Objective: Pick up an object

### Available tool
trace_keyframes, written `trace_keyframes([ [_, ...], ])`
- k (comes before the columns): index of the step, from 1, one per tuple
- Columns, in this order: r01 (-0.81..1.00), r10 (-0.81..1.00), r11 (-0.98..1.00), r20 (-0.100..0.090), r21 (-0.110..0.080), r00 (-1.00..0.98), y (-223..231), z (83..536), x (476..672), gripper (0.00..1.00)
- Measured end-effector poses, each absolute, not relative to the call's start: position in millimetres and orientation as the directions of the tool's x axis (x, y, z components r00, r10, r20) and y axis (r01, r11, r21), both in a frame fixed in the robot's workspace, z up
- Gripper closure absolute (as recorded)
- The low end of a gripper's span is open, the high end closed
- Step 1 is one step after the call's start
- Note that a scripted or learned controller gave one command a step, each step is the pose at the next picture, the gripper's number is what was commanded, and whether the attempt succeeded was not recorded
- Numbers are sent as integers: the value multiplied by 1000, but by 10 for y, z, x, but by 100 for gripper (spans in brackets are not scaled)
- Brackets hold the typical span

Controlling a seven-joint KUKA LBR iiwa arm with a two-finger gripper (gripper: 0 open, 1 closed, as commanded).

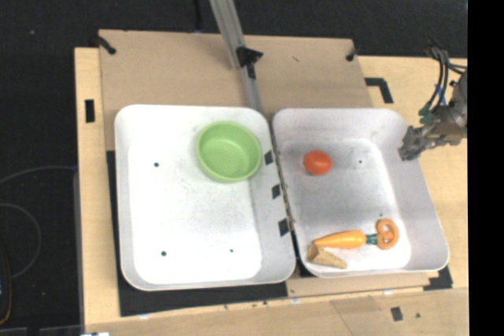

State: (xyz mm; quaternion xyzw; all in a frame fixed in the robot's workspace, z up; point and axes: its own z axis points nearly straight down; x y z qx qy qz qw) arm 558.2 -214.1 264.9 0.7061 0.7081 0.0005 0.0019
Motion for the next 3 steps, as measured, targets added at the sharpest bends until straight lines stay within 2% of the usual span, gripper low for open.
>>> trace_keyframes([
  [1,1000,1000,8,0,4,-8,-1586,2682,5755,100],
  [2,1000,1000,6,0,1,-6,-1042,2546,5807,100],
  [3,1000,1000,8,1,2,-8,-505,2612,5939,100],
])
